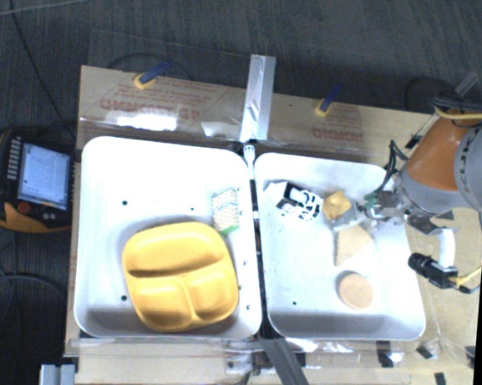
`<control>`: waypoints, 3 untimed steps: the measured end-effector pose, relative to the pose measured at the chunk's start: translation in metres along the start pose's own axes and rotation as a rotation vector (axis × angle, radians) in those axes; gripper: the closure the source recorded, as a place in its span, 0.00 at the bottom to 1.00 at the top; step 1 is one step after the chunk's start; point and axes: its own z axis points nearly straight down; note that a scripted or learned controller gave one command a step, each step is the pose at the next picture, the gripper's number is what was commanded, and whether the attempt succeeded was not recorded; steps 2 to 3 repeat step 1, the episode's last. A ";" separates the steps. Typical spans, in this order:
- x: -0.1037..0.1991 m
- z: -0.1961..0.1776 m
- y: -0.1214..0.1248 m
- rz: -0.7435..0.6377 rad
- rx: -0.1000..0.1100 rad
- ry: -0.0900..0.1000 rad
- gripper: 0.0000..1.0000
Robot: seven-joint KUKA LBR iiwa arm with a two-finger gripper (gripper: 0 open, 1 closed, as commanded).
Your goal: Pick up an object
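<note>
Tabletop (107, 92) carries 2 white bins side by side across the middle of the frame. The left bin (105, 217) holds a large yellow divided tray (181, 273) at its lower centre and a small green-white packet (226, 209) near its right wall. The right bin (389, 318) holds a tan wedge (350, 245), a round tan disc (355, 290), a black-and-white object (299, 201) and a yellow lump (336, 205). The hand (372, 209) sits at the bin's upper right, just beside the lump; whether it is spread or pinching, I cannot tell.
</note>
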 end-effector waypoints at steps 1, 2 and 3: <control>0.059 -0.105 0.025 0.136 0.017 -0.007 1.00; 0.059 -0.105 0.025 0.136 0.017 -0.007 1.00; 0.059 -0.105 0.025 0.136 0.017 -0.007 1.00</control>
